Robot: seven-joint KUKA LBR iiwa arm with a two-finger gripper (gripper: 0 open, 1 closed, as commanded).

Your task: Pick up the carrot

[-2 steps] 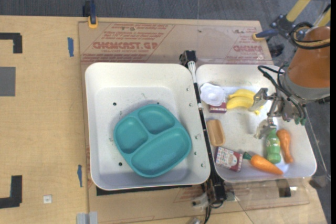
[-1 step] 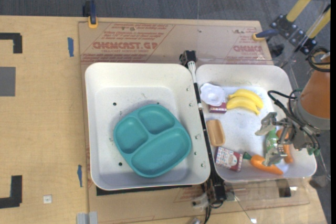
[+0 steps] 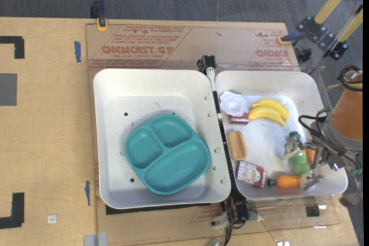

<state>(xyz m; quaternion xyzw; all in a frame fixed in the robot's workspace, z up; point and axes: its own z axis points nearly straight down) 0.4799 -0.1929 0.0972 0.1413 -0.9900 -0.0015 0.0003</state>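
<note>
The left bin point(image 3: 109, 141) held a teal plate point(image 3: 167, 154). The right bin point(image 3: 311, 86) held banana point(image 3: 268, 110), carrot point(image 3: 288, 182) and gripper point(image 3: 314, 169); grip unclear.

Teal divided plate point(image 3: 167, 154) in left bin point(image 3: 109, 124), bananas point(image 3: 269, 110), red carton point(image 3: 251, 173)

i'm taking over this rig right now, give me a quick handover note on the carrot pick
Gripper: low over the near right corner of the right bin; whether the jaws are open or shut cannot be told from this view.
Carrot: lying on the right bin's floor near its front edge, just left of the gripper, beside a red and white carton and below a green item. It is not seen between the jaws.
Done: arm brought in close to the carrot.
Left: grip the carrot and lift it out.
</note>
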